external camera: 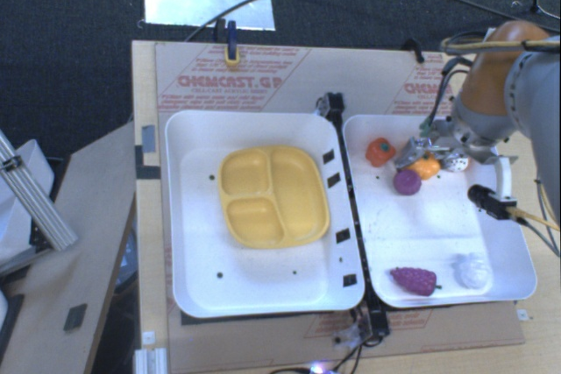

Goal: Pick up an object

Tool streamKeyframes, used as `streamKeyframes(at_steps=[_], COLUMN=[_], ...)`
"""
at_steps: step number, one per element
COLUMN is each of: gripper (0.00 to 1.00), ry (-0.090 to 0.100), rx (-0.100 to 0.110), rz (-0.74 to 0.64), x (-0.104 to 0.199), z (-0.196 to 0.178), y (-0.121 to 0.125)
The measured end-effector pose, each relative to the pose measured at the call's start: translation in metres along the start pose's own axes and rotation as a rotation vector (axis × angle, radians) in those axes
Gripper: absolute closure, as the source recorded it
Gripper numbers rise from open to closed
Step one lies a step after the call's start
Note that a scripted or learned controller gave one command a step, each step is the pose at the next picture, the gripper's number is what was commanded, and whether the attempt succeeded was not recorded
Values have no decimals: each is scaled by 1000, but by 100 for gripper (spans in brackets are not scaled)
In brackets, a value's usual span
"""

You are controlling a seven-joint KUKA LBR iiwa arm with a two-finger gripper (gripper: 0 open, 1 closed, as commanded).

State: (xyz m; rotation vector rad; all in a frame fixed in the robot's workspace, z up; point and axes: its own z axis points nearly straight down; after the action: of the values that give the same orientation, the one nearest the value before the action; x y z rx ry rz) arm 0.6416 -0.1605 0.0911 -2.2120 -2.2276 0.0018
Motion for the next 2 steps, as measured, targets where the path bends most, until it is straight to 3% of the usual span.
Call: streamKeyframes(at_steps=[1,2], gripper=[0,100], ry=[-1,-2], rx=[-5,-7], rz=[-1,-2], x=[1,1], z=[6,-5], y=[1,2])
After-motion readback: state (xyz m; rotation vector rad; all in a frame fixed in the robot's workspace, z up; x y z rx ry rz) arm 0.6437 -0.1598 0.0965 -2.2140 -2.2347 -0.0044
